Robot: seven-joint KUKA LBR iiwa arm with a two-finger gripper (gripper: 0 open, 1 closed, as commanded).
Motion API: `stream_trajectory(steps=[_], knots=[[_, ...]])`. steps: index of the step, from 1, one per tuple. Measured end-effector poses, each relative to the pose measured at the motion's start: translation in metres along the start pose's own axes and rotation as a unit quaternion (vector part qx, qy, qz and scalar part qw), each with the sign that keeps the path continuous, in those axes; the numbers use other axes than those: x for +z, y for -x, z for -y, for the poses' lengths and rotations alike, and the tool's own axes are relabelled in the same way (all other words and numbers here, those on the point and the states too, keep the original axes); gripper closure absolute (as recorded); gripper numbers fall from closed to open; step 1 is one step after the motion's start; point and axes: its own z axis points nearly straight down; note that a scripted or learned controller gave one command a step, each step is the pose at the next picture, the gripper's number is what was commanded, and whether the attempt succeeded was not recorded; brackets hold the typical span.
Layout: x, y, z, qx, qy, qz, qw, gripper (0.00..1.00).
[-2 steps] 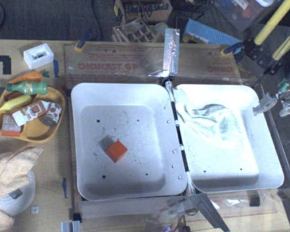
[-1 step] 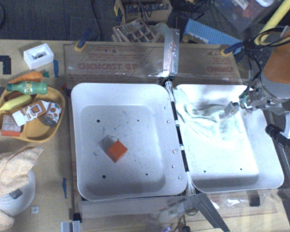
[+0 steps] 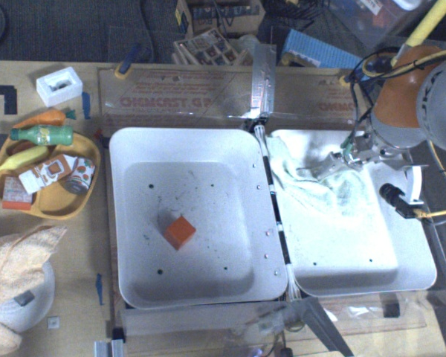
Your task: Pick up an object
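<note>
An orange cube [image 3: 180, 232] lies on the floor of the left bin [image 3: 134, 155], a little left of its middle. A crumpled white cloth [image 3: 306, 186] is bunched in the far left part of the right bin [image 3: 401, 266]. My gripper [image 3: 331, 165] hangs low over the cloth's right side, at or just above its surface. The grey arm with its orange band [image 3: 401, 99] reaches in from the upper right. The cube is far to the gripper's left, across the divider between the bins.
A yellow bowl [image 3: 68, 204] with a green bottle and packets stands left of the bins. Near it are a small white box [image 3: 59, 86] and a beige towel [image 3: 18, 262]. Clear panels [image 3: 186, 95] rise behind both bins. Cables hang beside the arm.
</note>
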Motion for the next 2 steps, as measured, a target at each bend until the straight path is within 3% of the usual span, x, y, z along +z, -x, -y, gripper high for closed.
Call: stream_trajectory(steps=[1,2], knots=[[-0.001,-0.067,-0.008,-0.028,-0.001,-0.002,0.9996,0.00],[-0.109,-0.016,-0.010,0.081,-0.005,-0.002,0.9967,0.00]])
